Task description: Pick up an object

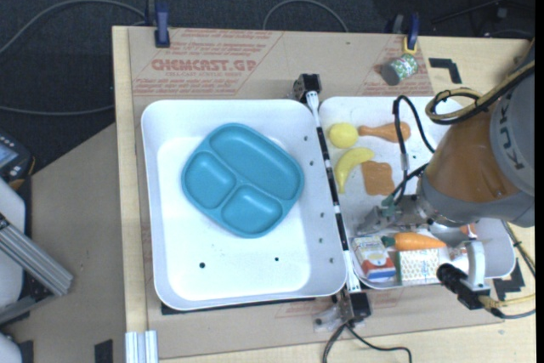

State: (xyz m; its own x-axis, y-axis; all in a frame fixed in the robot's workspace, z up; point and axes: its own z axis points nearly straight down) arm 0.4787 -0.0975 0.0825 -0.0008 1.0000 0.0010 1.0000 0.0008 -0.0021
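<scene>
Glossy blue 3-compartment plate (243, 179), smooth curved banana (349, 165), tapered carrot (418, 241)

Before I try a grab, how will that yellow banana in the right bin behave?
The banana looks like smooth moulded plastic, so probably light, stiff and a bit slippery. Its curved shape may let it rock or spin if nudged. It lies close to the brown slice, which could shift with it.

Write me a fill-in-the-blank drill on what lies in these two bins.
1. The divided blue plate lies in the ____ bin.
2. The banana in the right bin is ____ in colour.
3. The blue plate has ____ compartments.
4. The carrot lies nearer the ____ edge of the view than the banana does.

Missing words: left; yellow; three; bottom
</scene>
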